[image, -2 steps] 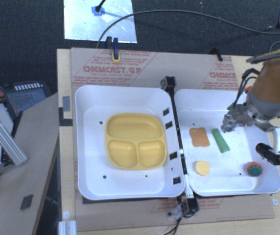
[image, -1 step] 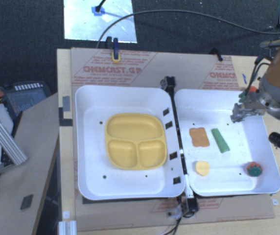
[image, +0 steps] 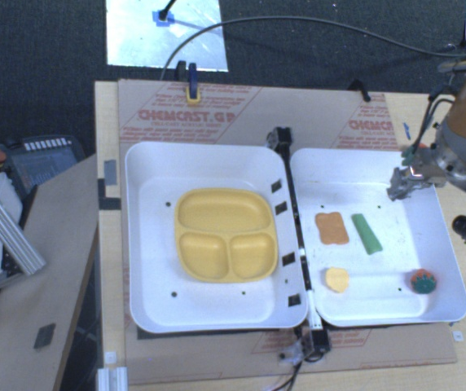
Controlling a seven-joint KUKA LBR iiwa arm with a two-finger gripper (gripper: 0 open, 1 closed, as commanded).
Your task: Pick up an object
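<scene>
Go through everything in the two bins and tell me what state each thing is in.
Yellow divided tray: flat in the left bin, nothing in its compartments.
Orange piece: lying flat, right bin.
Green stick: lying flat beside the orange piece.
Yellow piece: lying loose.
Small ball: near the right wall.
Gripper: above the right bin.

"CHEMCAST" on the cardboard sheet (image: 217,108)

You have two white bins on the counter: the left bin (image: 147,243) and the right bin (image: 441,218). The left one holds one yellow divided tray (image: 223,233) with three compartments. The right one holds four small things: one orange-brown slab (image: 331,227), one green bar (image: 367,233), one yellow piece (image: 336,279), and one green-and-orange ball (image: 423,281).
</scene>
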